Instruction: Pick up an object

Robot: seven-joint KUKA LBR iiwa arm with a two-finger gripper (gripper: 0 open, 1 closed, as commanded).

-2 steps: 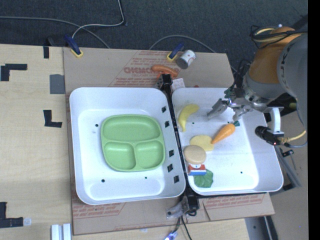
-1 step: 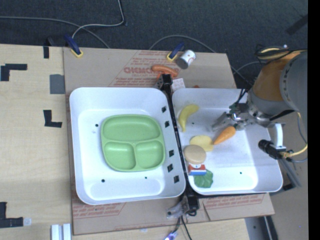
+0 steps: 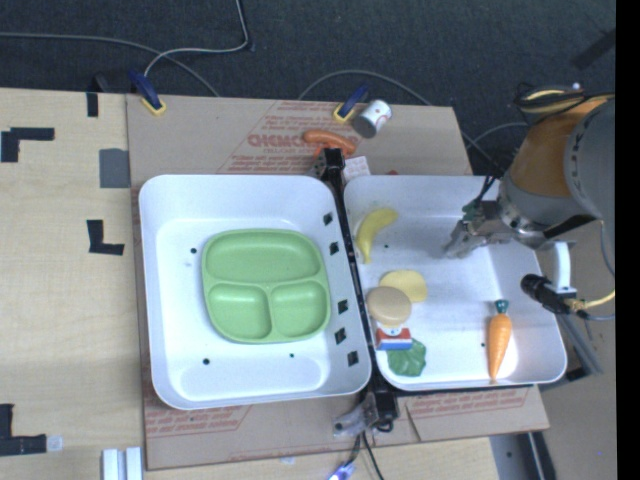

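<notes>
You have nothing picked up yet, as far as this view shows: every candidate object sits on the floor of the right bin (image 3: 455, 200), and none of them is lifted. The banana (image 3: 373, 228) lies at the far left of that bin, close to the divider; the yellow disc (image 3: 405, 286) rests nearer to you, with the small figure in a red and blue outfit (image 3: 391, 318) just beside it and the green piece (image 3: 410, 358) at the near left corner. The carrot (image 3: 498, 342) lies on its own toward the near right, well apart from the rest. The left bin (image 3: 165, 268) holds the green divided plate (image 3: 267, 283), which looks too large to be the easy choice. So the whole grasp is still ahead of you. The arm (image 3: 560, 168) reaches in from the right, its orange band high over the bin's right rim, and the gripper (image 3: 468, 236) hangs low in the far right part of the bin, over bare white floor between the banana and the carrot (touching neither). Whether the pincer is released or clenched you cannot tell from here; nothing is visible between its tips.
</notes>
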